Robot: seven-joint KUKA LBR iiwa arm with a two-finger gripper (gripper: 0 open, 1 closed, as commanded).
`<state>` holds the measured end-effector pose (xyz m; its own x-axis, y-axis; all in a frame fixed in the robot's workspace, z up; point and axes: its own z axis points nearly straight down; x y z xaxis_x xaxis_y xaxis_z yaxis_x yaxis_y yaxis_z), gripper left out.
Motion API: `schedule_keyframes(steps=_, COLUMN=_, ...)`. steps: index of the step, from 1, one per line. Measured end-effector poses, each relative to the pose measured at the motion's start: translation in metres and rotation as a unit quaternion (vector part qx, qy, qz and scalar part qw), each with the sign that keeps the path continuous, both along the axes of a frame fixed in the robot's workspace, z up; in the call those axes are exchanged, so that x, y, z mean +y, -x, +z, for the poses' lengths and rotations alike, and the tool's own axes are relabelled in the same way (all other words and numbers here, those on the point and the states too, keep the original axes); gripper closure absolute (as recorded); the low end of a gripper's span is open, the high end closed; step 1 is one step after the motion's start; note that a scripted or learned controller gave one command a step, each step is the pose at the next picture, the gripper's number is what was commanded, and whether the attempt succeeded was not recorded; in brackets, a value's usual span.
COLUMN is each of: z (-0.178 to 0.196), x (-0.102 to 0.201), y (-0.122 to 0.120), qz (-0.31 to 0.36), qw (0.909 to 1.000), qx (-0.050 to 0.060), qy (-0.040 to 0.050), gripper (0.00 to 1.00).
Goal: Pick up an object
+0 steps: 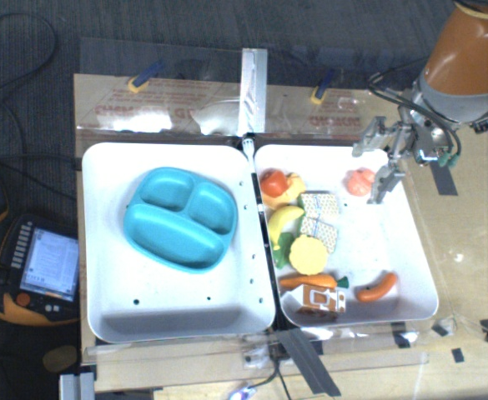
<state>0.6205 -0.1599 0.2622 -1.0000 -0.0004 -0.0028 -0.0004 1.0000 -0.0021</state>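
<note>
1. We log the claw (pixel 380 163) over the right bin (pixel 410 248), fingers spread, holding nothing.
2. We note a pink-red object (pixel 359 182) lying in that bin just beside the claw.
3. We list a blue tray (pixel 181 217) in the left bin (pixel 102 290).

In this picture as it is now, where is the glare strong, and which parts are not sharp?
Camera view: glare whitens the clear sheet behind the bins and the white floor of the left bin; the tool and the small pinkish object beside it look soft; the blue tray is sharp.
</note>
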Motion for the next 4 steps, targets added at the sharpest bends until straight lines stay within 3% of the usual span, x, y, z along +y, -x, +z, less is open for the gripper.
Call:
schedule_keyframes(steps=1, z=-0.157, x=-0.016, y=-0.002, qz=-0.112, qw=0.9936, qx=-0.008, qy=0.0001, gripper=0.00)
schedule_keyframes(steps=2, z=-0.164, x=-0.008, y=-0.022, qz=-0.019, qw=0.9998, qx=-0.007, qy=0.0022, gripper=0.00)
schedule_keyframes(steps=3, z=-0.120, x=-0.063, y=-0.044, qz=-0.037, qw=0.9993, qx=-0.002, qy=-0.0003, gripper=0.00)
schedule_keyframes(steps=4, z=-0.173, x=-0.064, y=-0.043, qz=-0.011, qw=0.9999, qx=0.001, qy=0.0010, gripper=0.00)
